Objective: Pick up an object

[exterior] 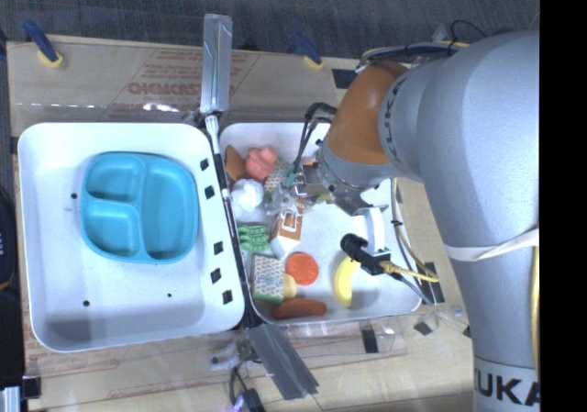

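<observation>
The right bin (404,305) holds a crowd of small toy foods, most of them along its left wall. From the far end to the near end of that wall lie a brown piece (235,162) and a pink lumpy piece (261,161), a white round piece (246,194), a green ridged item (253,238), and a small checked packet (268,278) with a pale yellow bit (290,287) touching it. An orange-red disc (302,267) sits just beside the packet, a red-brown sausage (298,308) lies along the near wall, and a yellow banana (344,280) lies toward the near right corner. A small orange-and-white carton (291,224) stands near the bin's middle; its print is too small to read.

The gripper (295,183) is down among the items at the far middle of this bin, close to the carton and the white piece. Whether it is spread or clamped on anything cannot be told here. A black part with yellow cable (365,257) hangs over the banana.

The left bin (55,309) carries a light blue divided tray (140,206) near its middle.

The tabletop (101,80) beyond the bins bears faint red lettering that cannot be made out. The arm (486,172) shows "KUKA" cut off at the lower right, reading "UKA".
</observation>
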`<control>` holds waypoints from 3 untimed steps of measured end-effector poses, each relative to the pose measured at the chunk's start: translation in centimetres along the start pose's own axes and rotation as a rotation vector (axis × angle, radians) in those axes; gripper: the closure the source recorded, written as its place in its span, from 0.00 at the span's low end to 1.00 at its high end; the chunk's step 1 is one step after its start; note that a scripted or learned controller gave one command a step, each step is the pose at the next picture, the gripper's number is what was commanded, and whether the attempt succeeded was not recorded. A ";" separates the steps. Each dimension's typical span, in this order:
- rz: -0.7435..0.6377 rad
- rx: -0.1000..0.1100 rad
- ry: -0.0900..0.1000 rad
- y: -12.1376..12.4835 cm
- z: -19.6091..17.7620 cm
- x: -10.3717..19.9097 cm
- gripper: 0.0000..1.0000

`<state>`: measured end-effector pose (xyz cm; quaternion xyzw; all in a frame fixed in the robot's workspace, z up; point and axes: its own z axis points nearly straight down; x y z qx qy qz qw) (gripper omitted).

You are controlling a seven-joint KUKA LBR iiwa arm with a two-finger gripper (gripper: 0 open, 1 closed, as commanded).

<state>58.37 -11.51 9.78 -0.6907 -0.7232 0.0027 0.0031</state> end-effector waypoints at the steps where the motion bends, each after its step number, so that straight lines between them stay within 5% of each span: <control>1: 0.087 -0.004 -0.001 3.1 -15.2 3.0 1.00; 2: 0.101 -0.004 -0.002 3.7 -22.1 2.3 1.00; 3: -0.002 0.001 -0.001 -2.8 -16.4 3.9 1.00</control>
